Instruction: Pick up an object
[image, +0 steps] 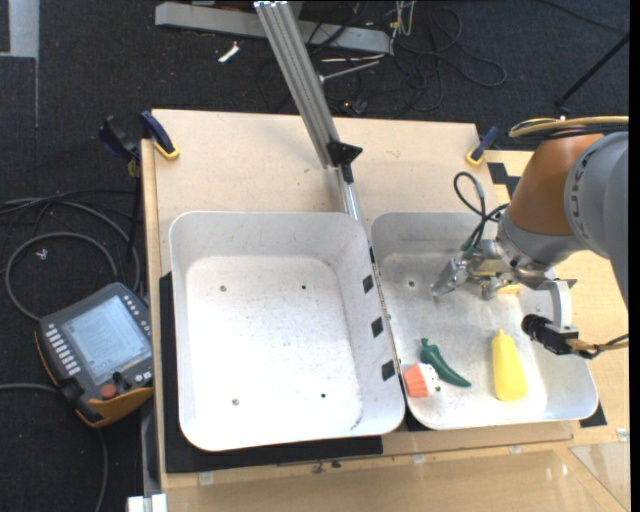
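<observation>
In the right bin (560, 410) lie three small objects near the front. A yellow bottle-shaped toy (508, 366) lies lengthwise at the front right. A green curved toy (441, 362) rests left of it, and a small orange and white piece (418, 380) sits against the bin's left wall. My gripper (447, 278) hangs over the middle of this bin, behind the three objects and apart from them, pointing left. It is open with nothing between its fingers.
The left bin (190, 250) stands beside the right one, sharing a raised divider (378, 310). A slanted metal rail (305, 85) crosses the bench's back. Blue and yellow clamps (158, 135) grip the bench's far corners. A teach pendant (95, 345) lies on the floor at the left.
</observation>
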